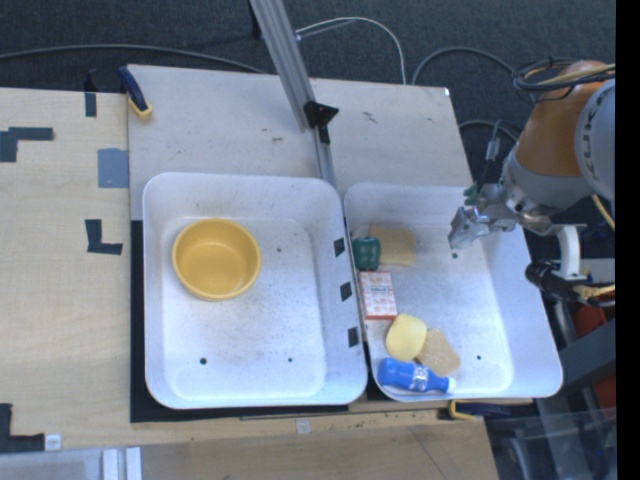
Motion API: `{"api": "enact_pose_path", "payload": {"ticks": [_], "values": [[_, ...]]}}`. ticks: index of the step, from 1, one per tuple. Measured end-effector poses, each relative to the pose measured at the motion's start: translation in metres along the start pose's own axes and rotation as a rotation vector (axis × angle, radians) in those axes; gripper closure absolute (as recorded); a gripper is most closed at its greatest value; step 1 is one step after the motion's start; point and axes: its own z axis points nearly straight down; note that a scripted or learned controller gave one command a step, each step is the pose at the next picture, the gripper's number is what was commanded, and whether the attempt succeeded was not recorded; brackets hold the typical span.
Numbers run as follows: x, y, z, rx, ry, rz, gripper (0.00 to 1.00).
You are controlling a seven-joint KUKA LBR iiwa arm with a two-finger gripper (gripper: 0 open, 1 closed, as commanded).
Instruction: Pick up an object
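Two bins side by side on the counter (230,118): left bin (300,368) holds a bowl (216,258); right bin (520,358) holds a sponge (397,248), carton (377,295) and bottle (412,376) along its left side, gripper (460,238) above its rear

Cut off and hard to make out

The arm (575,138) runs off the right edge. The gripper (465,230) looks too small and blurred to read, and the red-and-white packet's (378,295) print is illegible.

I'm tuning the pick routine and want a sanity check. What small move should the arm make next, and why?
Probably slide the claw left toward the tan block before descending. The claw hangs over bare floor of the right bin, apart from every item; the tan block looks nearest, though the green object sits against it.
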Motion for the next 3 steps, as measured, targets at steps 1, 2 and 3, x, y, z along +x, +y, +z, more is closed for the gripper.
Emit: {"api": "enact_pose_path", "payload": {"ticks": [1, 2, 3], "values": [[0.006, 0.01, -0.051, -0.002, 0.0, -0.001, 1.0], [0.007, 0.011, -0.064, 0.003, 0.001, -0.001, 1.0], [0.066, 0.008, -0.055, 0.006, 0.002, -0.005, 1.0]]}}
